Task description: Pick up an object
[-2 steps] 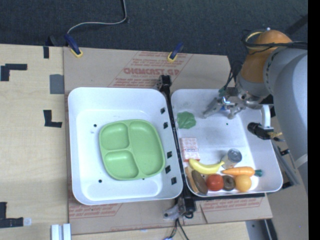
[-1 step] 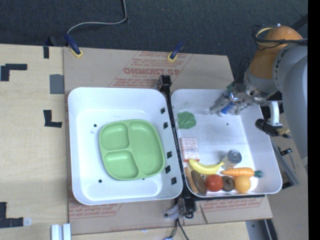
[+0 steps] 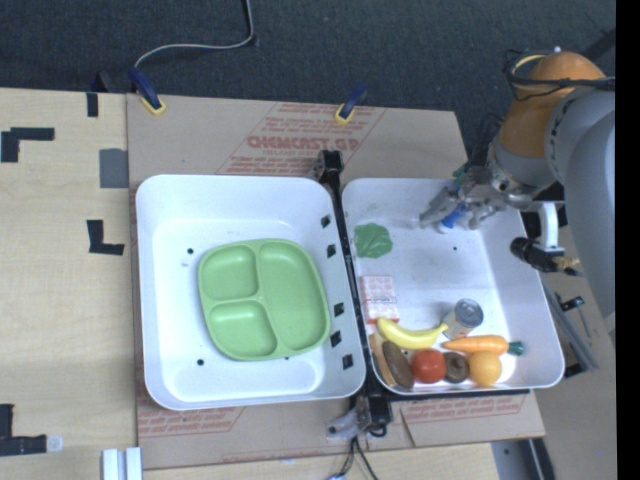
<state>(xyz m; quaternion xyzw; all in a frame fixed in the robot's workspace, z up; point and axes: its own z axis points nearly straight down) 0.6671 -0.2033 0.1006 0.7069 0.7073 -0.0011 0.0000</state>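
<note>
My gripper (image 3: 452, 215) hangs over the far right part of the right bin (image 3: 500, 268), and nothing shows between its fingers. Toy food is piled at that bin's near edge: a yellow banana (image 3: 410, 334), a red tomato (image 3: 428, 366), a carrot (image 3: 482, 345), an orange fruit (image 3: 485, 369), a brown piece (image 3: 397, 365) and a small grey can (image 3: 466, 315). A green leaf-shaped piece (image 3: 372, 239) lies near the bin's left wall, well left of the gripper. A small pink-and-white packet (image 3: 378, 293) lies below it.
The left bin (image 3: 165, 268) holds a green divided plate (image 3: 263, 298). A black divider clip (image 3: 330, 163) sits where the two bins meet. The grey arm (image 3: 585, 168) with its orange band (image 3: 545, 108) comes in from the right.
</note>
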